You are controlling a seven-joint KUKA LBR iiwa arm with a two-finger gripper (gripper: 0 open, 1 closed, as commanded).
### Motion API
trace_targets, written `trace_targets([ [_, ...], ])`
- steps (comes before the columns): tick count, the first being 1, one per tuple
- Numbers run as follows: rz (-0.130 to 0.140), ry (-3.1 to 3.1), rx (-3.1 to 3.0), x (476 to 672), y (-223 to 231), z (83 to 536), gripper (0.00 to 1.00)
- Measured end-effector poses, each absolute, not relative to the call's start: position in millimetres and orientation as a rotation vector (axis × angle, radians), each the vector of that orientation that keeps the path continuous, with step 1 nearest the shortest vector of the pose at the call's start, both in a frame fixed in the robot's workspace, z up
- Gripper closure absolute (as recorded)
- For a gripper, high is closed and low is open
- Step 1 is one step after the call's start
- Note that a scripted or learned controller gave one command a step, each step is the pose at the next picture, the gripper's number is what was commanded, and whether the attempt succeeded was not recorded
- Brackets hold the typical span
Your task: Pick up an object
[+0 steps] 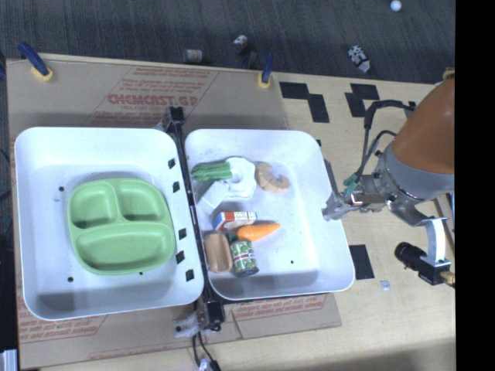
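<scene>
Camera view puts my arm [421,149] at the right, grey with its orange band, reaching over the surface [387,300] just outside the right bin [329,246]. The hand [338,207] sits at that bin's right rim, about level with the middle of the bin. From this angle I cannot tell whether it is open or closed, and I see nothing held in it.

The things I could pick are all in the right bin, gathered toward its left half. Near the top lies a green piece [211,171] beside a white item [238,178], with a tan round object [271,178] just to their right. Below them is a small box with red and white on it [234,219], and an orange carrot [258,230] lies touching its lower right. Toward the bin's front a tan roll-like item [217,251] lies just beside a green can [244,258].

The left bin [39,284] holds a green divided tray [121,224], set well apart from the hand. Both bins rest on a brown cardboard sheet [155,91] clipped at its far edge.
</scene>
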State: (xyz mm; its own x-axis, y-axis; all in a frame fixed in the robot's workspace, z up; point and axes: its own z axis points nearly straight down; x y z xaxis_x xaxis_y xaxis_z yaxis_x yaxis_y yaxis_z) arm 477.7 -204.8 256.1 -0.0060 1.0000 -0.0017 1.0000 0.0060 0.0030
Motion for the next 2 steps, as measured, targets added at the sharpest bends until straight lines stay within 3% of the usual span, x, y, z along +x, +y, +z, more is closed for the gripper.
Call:
trace_targets([
  [1, -0.002, 2.230, 2.214, 477.0, -163, 219, 1.00],
  [2, 0.000, 2.225, 2.216, 477.0, -173, 249, 1.00],
])
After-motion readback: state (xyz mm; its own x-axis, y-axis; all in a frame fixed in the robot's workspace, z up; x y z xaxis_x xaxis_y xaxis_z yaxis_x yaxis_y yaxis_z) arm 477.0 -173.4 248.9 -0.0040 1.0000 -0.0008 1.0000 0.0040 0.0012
